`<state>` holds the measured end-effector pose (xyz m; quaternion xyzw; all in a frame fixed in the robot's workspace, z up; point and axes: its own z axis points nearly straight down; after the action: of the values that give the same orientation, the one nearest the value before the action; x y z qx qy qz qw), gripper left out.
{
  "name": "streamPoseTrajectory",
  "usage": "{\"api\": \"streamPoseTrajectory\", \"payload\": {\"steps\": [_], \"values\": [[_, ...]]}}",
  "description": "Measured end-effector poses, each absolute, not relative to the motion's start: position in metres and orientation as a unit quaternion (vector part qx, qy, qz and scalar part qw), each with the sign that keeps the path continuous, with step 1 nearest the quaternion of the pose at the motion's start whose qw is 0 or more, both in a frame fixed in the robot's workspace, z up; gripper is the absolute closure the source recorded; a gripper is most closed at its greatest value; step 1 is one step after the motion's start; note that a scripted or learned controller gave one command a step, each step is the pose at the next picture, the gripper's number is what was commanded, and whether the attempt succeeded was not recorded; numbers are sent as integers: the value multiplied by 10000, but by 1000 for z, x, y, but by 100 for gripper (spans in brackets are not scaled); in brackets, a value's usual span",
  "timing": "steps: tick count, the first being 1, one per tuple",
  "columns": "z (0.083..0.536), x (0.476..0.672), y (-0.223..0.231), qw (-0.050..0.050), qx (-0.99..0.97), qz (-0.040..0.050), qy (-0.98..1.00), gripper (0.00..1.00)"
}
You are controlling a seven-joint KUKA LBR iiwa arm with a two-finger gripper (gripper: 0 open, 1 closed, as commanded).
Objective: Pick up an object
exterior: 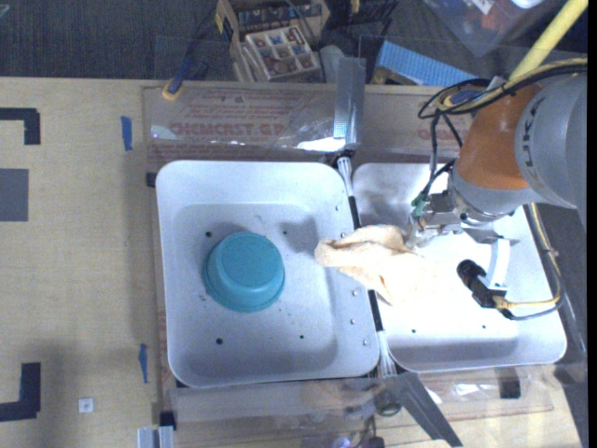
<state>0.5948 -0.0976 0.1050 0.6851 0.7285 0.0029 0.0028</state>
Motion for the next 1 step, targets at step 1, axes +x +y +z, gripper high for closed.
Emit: {"api": "streamPoseTrajectory", "payload": {"steps": [1], "values": [[105, 595, -98, 29, 6853, 27, 7282, 0]]}}
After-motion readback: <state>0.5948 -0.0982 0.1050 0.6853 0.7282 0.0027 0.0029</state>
